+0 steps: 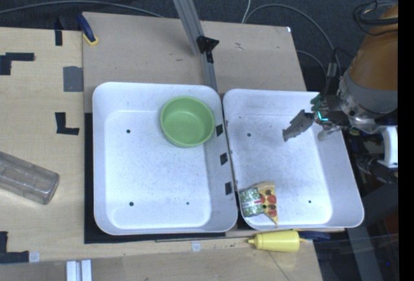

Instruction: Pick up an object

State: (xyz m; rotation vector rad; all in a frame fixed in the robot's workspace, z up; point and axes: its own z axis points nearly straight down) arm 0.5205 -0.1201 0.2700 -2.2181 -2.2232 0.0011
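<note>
The end effector (299, 125) hangs over the right bin (336, 169); whether it is spread or pressed together I cannot tell. Below it, near that bin's front-left corner, lies a crumpled packet (259, 201). Well to its left, a green bowl (187, 121) sits in the left bin (116, 163).

**Arm pose, single frame**

The arm (375, 72) enters from the right edge of the camera view, its orange band uppermost and the grey wrist section below it. The wrist points leftward and slightly down. The gripper (299, 125) extends from the wrist toward the left, hanging tilted, dark grey. Nothing is seen between its fingers. Finger spacing is not resolvable at this angle.
</note>
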